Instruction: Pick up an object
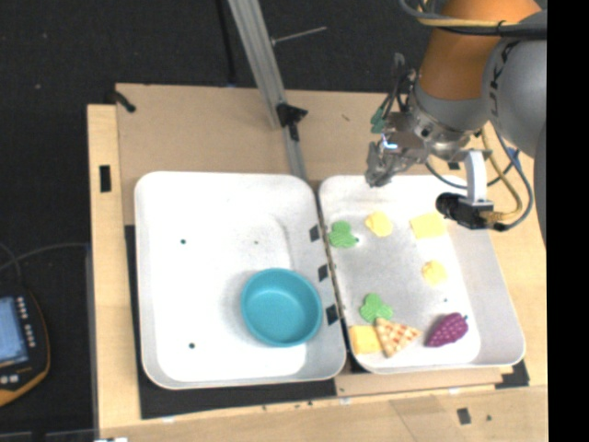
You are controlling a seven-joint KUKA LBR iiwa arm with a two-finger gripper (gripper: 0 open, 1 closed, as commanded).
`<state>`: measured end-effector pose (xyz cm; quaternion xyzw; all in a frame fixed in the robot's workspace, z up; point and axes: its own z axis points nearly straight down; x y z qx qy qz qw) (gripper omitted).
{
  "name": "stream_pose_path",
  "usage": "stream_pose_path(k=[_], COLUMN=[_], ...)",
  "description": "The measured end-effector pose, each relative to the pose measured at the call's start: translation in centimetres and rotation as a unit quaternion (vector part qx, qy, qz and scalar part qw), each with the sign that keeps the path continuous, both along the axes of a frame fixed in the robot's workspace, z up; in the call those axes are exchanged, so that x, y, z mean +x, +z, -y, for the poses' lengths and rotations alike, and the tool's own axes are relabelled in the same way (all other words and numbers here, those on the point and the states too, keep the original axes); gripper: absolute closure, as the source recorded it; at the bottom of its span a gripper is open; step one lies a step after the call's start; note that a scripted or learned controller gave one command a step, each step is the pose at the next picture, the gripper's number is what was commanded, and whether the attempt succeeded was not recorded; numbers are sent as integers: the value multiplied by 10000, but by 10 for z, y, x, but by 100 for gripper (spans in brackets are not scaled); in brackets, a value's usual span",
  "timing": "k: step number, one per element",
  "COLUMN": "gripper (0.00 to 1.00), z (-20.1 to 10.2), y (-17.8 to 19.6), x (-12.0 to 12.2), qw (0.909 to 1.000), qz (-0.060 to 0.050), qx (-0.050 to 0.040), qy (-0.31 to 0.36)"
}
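camera view looks down on two white bins side by side on the bench. the gripper (379, 175) hangs over the far rim of the right bin (488, 274), near its left corner; whether it is released or clenched i cannot tell, and nothing shows in it. in that bin lie a green piece (343, 236) by the left wall, a yellow piece (378, 224) just beside it, a pale yellow square (428, 226) further right, and a small yellow lump (433, 271) near the middle. along the near edge sit a green leafy piece (375, 308), a yellow block (363, 340), a pizza slice (397, 336) and purple grapes (446, 329). the left bin (184, 210) holds a blue bowl (280, 307) near its right wall
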<state>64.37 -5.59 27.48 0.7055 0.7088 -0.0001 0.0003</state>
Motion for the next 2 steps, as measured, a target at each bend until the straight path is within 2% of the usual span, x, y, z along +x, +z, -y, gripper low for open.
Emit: stream_pose_path(k=[1,2], gripper=[100,100], z=[-55,-99], y=[3,-14], x=[-3,-12], qw=[10000,10000], qz=[0,-5], qx=[6,1], qy=[10,4])
